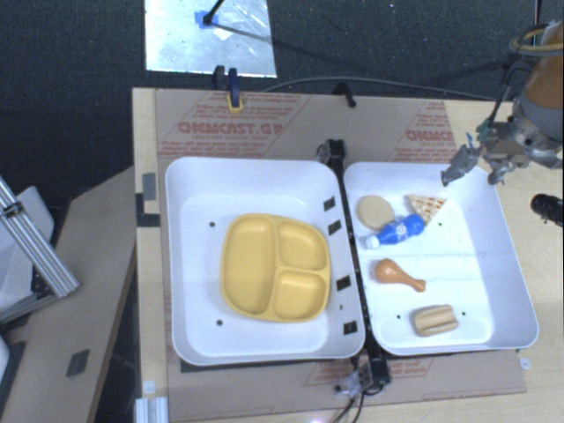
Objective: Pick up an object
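a: what is cut off?
b: the arm (539,95), by the right edge, above the right bin (507,263).
a: the gripper (476,164)?
b: spread, holding nothing, over the bin's far corner, near the toast slice (426,205) and blue bottle (398,231).

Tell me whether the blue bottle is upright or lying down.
Lying down: the bottle rests on its side on the right bin floor, white cap end pointing left.

tabletop (145,236): light wood | cardboard sheet (264,122) printed in red lies flat on it | two shallow white bins on the cardboard, touching side by side | right bin (507,263) just below the hand (477,166) | left bin (189,236) well to the hand's left
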### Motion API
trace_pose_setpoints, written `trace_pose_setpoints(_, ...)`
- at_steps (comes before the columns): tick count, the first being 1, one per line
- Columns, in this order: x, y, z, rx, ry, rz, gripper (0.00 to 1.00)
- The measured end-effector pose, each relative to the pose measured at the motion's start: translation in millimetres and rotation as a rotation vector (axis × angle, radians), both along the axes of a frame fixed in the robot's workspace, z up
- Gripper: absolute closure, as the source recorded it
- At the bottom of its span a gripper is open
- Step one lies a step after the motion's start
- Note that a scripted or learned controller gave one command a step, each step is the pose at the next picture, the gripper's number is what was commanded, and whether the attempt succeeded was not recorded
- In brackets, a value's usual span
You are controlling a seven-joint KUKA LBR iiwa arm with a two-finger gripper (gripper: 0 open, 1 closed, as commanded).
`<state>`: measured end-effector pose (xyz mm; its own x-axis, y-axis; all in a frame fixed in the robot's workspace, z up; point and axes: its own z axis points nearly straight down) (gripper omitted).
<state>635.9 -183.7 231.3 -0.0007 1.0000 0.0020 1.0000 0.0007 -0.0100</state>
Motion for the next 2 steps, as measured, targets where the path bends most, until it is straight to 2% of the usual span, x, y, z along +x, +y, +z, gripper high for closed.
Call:
trace_pose_setpoints(1, 2.5, 0.6, 7.7, -0.002, -0.012, 0.003, 0.0)
trace_pose_setpoints(2, -6.5, 5.3, -42.3, -0.002, -0.009, 0.001, 0.0)
